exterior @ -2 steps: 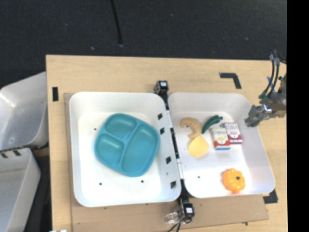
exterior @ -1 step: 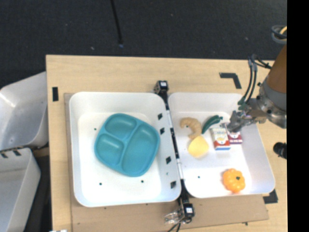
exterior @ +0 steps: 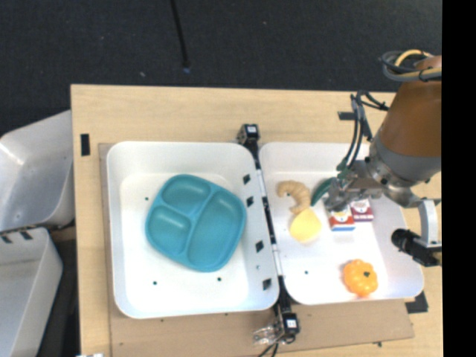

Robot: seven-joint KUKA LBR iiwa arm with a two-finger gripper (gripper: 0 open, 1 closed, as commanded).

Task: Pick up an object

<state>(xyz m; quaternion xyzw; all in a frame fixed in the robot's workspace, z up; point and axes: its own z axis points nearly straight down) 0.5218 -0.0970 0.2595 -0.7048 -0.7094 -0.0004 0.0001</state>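
The right bin (exterior: 387,288) holds a yellow lemon-like fruit (exterior: 305,225), a tan ginger-shaped piece (exterior: 293,191), a small orange pumpkin (exterior: 360,277), a red, white and blue carton (exterior: 352,216) and a dark green item (exterior: 323,190) partly hidden by the arm. My gripper (exterior: 341,199) hangs low over the bin's middle, just above the carton's left end and right of the yellow fruit. The wrist hides its fingers.
In the left bin (exterior: 126,274) lies a blue divided plate (exterior: 195,221). A black-clipped divider (exterior: 262,222) runs between the bins. The grey and orange arm (exterior: 409,136) covers the right bin's upper right corner. White containers (exterior: 30,192) stand off the bench's left side.
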